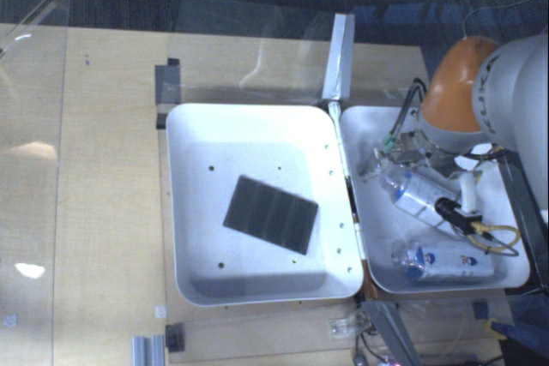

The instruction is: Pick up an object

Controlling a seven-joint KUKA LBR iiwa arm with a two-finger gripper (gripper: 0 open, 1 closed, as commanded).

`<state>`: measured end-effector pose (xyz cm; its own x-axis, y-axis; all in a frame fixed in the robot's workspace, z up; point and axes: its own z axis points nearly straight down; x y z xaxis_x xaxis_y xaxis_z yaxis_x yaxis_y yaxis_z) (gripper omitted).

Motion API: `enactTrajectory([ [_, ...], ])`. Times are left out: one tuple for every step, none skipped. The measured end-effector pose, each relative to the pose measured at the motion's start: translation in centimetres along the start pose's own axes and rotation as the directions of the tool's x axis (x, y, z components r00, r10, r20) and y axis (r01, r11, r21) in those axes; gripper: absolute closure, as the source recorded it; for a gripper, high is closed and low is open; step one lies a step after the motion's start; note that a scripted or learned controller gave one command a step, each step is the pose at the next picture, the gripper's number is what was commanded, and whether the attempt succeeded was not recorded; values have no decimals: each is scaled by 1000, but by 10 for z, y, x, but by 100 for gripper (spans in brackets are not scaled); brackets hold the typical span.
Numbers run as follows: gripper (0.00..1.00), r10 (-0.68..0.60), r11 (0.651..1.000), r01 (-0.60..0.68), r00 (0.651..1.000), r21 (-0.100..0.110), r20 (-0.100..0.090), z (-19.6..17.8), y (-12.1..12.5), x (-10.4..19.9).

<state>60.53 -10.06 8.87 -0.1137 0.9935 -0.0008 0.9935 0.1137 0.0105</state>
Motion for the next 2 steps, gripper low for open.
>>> enactTrajectory([
  [0, -174, 985, 174, 985, 1, 0, 1, 34, 6],
  [0, 157, 988, -157, 988, 3, 1, -37, 29, 2],
])
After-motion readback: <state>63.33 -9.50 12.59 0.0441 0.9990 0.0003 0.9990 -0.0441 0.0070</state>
